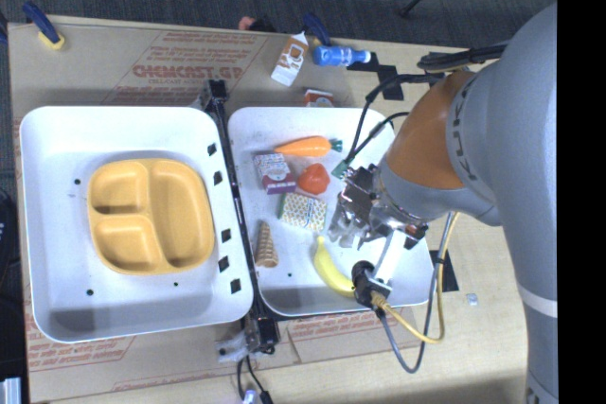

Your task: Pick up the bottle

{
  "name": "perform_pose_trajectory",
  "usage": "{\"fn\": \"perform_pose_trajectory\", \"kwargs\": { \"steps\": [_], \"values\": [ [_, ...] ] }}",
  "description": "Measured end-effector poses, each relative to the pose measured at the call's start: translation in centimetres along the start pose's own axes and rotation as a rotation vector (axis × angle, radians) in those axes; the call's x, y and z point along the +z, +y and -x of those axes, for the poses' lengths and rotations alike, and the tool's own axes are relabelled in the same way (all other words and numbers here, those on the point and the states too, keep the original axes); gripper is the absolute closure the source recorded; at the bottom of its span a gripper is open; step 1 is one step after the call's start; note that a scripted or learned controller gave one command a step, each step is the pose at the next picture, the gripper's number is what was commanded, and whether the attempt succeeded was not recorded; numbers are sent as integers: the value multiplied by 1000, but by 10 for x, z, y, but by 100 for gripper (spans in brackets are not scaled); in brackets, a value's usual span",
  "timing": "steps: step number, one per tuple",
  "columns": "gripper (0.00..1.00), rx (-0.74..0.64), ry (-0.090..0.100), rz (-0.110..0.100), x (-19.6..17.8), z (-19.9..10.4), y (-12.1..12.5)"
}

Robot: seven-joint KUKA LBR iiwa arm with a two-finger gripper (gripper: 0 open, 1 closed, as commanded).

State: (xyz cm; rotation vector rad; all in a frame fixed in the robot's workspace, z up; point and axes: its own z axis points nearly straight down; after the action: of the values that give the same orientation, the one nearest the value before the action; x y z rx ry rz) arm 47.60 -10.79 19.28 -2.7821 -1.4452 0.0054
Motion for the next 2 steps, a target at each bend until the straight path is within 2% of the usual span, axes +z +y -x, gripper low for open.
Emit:
{"fn": "perform_pose_trajectory", "kwargs": {
  "steps": [1, 2],
  "values": [
    [100, -104, 0, -2, 2, -22, -16],
    [100, 89, -1, 3, -22, 34, 23]
  ]
}}
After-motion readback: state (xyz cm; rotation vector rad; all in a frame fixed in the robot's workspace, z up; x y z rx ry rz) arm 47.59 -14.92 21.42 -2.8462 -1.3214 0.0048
